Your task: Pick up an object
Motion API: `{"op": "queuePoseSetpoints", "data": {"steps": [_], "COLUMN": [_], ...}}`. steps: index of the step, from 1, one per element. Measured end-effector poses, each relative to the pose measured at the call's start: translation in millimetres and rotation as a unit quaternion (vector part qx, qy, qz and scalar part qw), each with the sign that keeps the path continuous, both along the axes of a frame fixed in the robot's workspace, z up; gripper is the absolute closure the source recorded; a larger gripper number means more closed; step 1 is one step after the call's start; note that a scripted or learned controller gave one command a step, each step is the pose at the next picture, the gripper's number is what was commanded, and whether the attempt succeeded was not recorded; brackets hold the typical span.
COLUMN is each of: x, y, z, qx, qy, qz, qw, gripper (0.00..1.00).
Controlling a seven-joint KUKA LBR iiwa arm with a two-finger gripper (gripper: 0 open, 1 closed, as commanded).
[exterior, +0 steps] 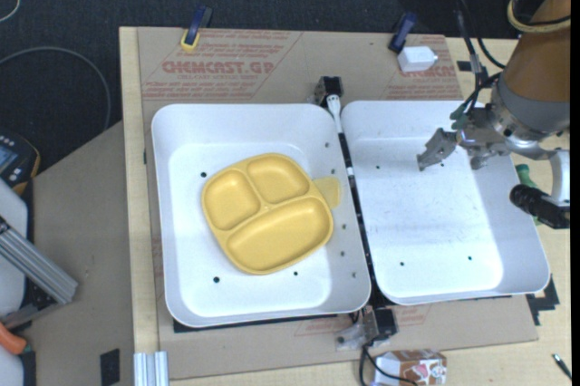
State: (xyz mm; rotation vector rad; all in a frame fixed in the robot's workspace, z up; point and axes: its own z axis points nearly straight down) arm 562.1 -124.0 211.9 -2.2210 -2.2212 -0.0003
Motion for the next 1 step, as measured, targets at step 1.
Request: {"op": "queuePoseSetpoints", "data": {"steps": [1], "x": [-10.9], "y": [74.4], "z": [91.1], "qx": [0.0003], "qy": [-0.004], "qz": [0.004], "qw": [1.0], "gripper": [0.0]}}
